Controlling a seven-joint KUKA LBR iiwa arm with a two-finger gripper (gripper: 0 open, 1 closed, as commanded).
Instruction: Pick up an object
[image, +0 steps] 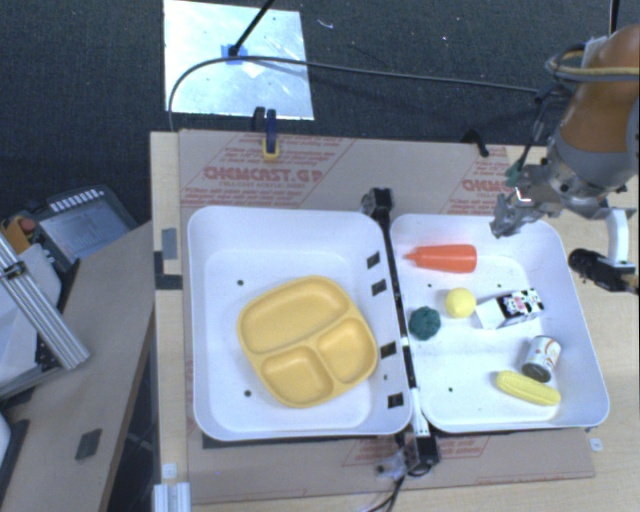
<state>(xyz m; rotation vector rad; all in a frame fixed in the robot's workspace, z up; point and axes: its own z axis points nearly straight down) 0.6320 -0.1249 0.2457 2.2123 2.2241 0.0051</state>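
Objects to pick: six small things lie in the right bin (575, 330), all resting on its floor, none lifted.
Carrot (442, 258): orange, lying on its side near the bin's far edge, tip toward the divider.
Yellow ball (459, 302): near the middle of the bin, just beside the green ball (424, 322), which sits close to the divider.
Carton (509, 307): small, white with dark print, lying just right of the yellow ball.
Can (541, 358): small, tilted on its side, toward the near right.
Corn cob (527, 388): yellow, lying near the front wall, just below the can.
Gripper (508, 215): above the far right corner of the right bin, up and to the right of the carrot, apart from every object; nothing sits in it.
Fingers: too small and dark to judge, so I cannot tell.
Arm (598, 110): grey with an orange band, entering from the upper right.
Left bin (215, 250): holds a yellow three-compartment plate (307, 340), set at an angle.
Base: both bins rest on brown cardboard (330, 170).
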